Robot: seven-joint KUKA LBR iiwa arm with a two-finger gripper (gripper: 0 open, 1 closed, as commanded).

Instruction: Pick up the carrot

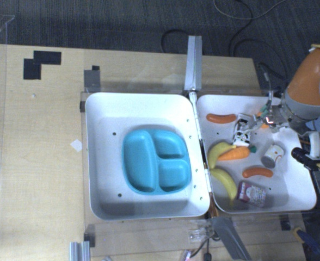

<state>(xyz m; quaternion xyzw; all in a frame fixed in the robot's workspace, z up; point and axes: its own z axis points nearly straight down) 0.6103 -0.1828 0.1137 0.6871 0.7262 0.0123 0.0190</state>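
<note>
Carrot [234, 154] lies in the right bin [307, 197], near its left wall, tip resting against a banana [219, 151], and the gripper [241, 134] sits right above it, just at the carrot's upper edge. The arm [307, 88] reaches in from the right, orange band up high, wrist slanting down and left across the bin. Whether the gripper is open or closed, I cannot tell; nothing is visibly between its parts. Around it: one sausage [221, 118] up top, another sausage [257, 172] lower down, a small grey cup [272, 156] on its side, a second banana [225, 182], and a dark red packet [252, 193] whose label is too small to read. Left bin [103, 140] carries a blue divided tray [155, 160].
</note>
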